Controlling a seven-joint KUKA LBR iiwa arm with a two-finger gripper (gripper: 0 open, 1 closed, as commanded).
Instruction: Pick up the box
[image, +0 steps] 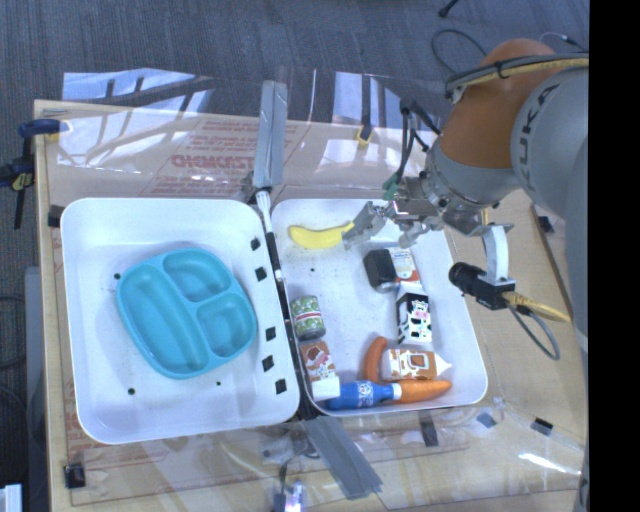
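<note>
We're lining up over the right bin (460, 300), nothing picked yet.
Our tool (385, 225) hangs near the banana (318, 236), its grip unreadable; the cow-print box (414, 318) lies below, so we descend there.

A small box (413, 320), white with black cow-like patches, is seen lying in the right bin (462, 330), toward three o'clock, its long axis running twelve to six.

Blue divided plate (187, 310) in left bin (90, 400); banana (318, 236), small can (306, 316), blue marker (362, 396) in right bin (468, 330).
</note>
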